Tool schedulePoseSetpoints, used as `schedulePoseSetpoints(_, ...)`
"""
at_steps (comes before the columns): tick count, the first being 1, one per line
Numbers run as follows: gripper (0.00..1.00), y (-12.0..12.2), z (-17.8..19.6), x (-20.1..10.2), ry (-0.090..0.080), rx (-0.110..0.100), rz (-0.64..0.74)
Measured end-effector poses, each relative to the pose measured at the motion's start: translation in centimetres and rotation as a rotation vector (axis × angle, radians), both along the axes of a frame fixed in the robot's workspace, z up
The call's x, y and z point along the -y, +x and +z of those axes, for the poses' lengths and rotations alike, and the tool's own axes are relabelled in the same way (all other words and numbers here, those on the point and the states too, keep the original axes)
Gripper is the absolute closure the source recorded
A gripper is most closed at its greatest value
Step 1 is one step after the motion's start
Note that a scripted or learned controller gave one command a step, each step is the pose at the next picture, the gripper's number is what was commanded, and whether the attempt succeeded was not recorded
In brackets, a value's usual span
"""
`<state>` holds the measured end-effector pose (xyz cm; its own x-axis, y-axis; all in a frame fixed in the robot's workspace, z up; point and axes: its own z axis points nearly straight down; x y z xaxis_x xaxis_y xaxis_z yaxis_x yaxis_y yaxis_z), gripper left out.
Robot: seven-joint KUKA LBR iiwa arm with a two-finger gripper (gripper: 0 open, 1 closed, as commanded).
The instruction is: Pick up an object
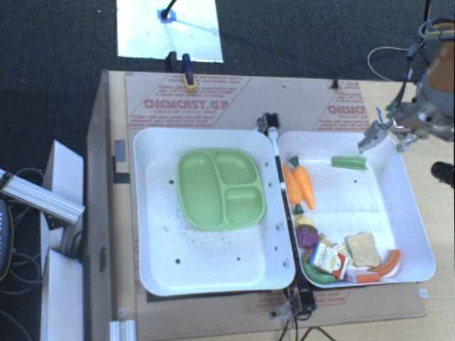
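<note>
My gripper (388, 141) hovers over the far right corner of the right bin (405, 190), its two fingers spread apart with nothing between them. A flat green pod (348, 163) lies on the bin floor just left of and below the gripper. Two orange carrots (300, 183) rest against the bin's left wall. Near the front of the bin sit a purple onion (307, 236), a small printed carton (328, 258), a bread slice (363, 248) and a red-orange sausage (382, 265).
The left bin (156, 247) holds a green divided plate (220, 189). A black-and-white divider bar (282, 190) runs between the bins. Cables hang at the upper right by the arm (437, 84). A white sheet (168, 20) lies on the floor behind the bench.
</note>
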<state>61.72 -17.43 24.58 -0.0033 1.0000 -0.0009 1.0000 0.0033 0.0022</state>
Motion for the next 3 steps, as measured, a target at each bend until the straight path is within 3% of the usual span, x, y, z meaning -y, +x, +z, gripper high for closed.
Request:
schedulePoseSetpoints(1,0.00,-2.1,-13.2,-4.8,0.002,-0.004,0.001)
schedulePoseSetpoints(2,0.00,-0.9,-16.0,-8.2,-0.006,0.001,-0.003)
schedulePoseSetpoints(3,1.00,-0.8,-15.0,-8.3,-0.003,0.004,-0.002)
